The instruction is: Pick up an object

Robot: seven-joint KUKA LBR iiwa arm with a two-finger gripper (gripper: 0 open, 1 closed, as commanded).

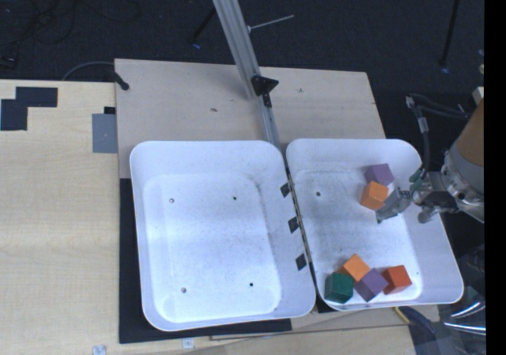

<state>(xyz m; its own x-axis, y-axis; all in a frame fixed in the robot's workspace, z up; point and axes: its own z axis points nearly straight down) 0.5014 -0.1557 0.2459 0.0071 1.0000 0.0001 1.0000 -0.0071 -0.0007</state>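
Observation:
The right bin (431,266) holds several blocks. A purple block (379,173) and an orange block (373,196) lie together near its far right side. Near the front edge sit an orange block (356,266), a green block (339,288), a purple block (369,285) and a red-orange block (397,278). My gripper (409,211) reaches in over the bin's right rim, just right of the upper orange block. It is open, with nothing between its fingers. One finger (388,211) lies close beside that orange block.
The left bin (158,164) stands beside the right one, joined by black clips (293,224). A slanted metal rail (237,37) rises behind the bins. Light wooden bench lies to the left.

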